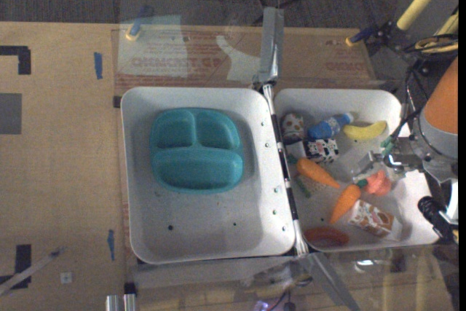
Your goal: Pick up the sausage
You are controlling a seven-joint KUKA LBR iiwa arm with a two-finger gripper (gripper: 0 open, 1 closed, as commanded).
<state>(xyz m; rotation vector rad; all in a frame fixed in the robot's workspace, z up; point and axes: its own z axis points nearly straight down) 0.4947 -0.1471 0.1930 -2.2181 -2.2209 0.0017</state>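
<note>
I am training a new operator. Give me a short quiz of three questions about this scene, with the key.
1. True or false: the teal plate lies in the right bin.
2. How many compartments does the teal plate have?
3. Which fruit lies near the right bin's far wall? A) banana B) apple C) grapes

Key: 1 false (it lies in the left bin); 2 three; 3 A.

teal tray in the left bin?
Yes, the teal tray sits in the left bin, apart from the toys in the right bin.
</note>
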